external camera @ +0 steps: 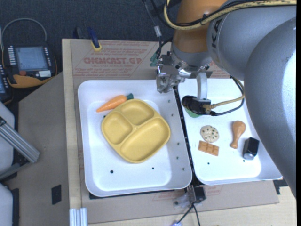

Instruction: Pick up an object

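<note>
Nothing lifted yet: yellow plate and carrot sitting in left bin, cookie, cracker, drumstick in right bin, gripper beyond, grip unreadable, needing a target and descent.

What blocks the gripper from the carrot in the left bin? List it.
Nothing visible. The gripper hangs over the left bin's top right corner, and the carrot lies to its left on bare white floor. The yellow divided plate touches the carrot's lower side, so a grasp there is crowded.
</note>
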{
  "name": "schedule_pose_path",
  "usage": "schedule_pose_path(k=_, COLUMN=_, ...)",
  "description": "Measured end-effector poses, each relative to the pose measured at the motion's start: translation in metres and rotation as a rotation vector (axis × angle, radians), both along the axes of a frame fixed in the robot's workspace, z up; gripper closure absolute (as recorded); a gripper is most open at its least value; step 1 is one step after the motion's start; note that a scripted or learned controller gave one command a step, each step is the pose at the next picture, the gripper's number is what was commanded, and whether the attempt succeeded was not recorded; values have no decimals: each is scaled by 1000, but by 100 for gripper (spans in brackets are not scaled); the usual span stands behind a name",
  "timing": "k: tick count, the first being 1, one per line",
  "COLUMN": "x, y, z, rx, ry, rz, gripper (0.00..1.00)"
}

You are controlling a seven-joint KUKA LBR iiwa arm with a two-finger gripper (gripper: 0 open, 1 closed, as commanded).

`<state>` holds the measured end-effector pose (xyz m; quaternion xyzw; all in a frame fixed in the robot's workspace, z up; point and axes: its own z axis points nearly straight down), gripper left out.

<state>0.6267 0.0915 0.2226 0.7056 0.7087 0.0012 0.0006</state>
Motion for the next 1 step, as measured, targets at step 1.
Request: schedule_pose_path(k=1, x=0, y=-2, z=0, rx=-1, ry=1, rz=-3, gripper=0)
